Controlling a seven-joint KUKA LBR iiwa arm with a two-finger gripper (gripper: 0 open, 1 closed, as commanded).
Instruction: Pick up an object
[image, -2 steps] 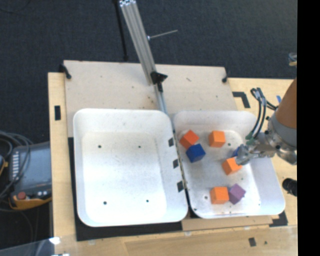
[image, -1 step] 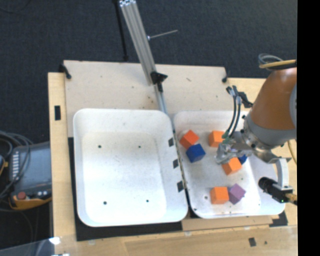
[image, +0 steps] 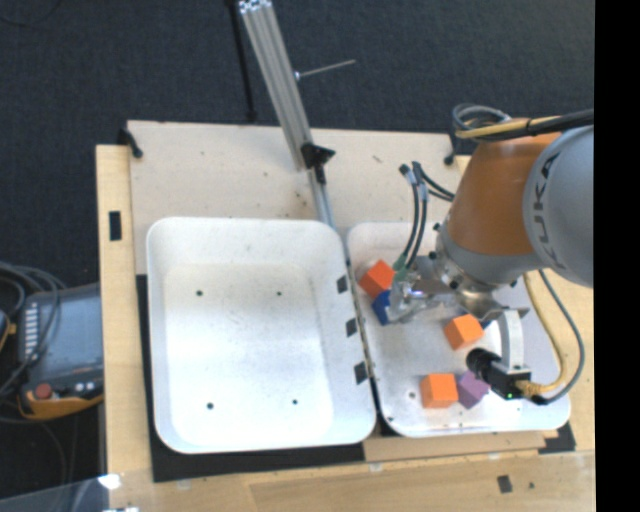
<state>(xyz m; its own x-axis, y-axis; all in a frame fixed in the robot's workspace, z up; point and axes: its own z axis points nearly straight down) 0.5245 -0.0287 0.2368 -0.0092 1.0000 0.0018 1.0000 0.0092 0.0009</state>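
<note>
Metal fingers of my gripper (image: 405, 297) sit low in the right bin (image: 400, 415), hard by its left wall; whether they're parted or closed I cannot tell. An orange block (image: 377, 277) and a blue block (image: 381, 309) crowd against them, which I judge is why I'm down here. That wall leaves little room leftward. Another orange cube (image: 463, 331), a third (image: 438, 390) and a purple block (image: 471, 389) lie nearer the front. Beyond, the left bin (image: 250, 330) offers open floor.

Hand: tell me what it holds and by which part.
Cannot be told. The hand sits low in the right bin, right against an orange block and a blue block, but no block shows clearly between its fingers.
</note>
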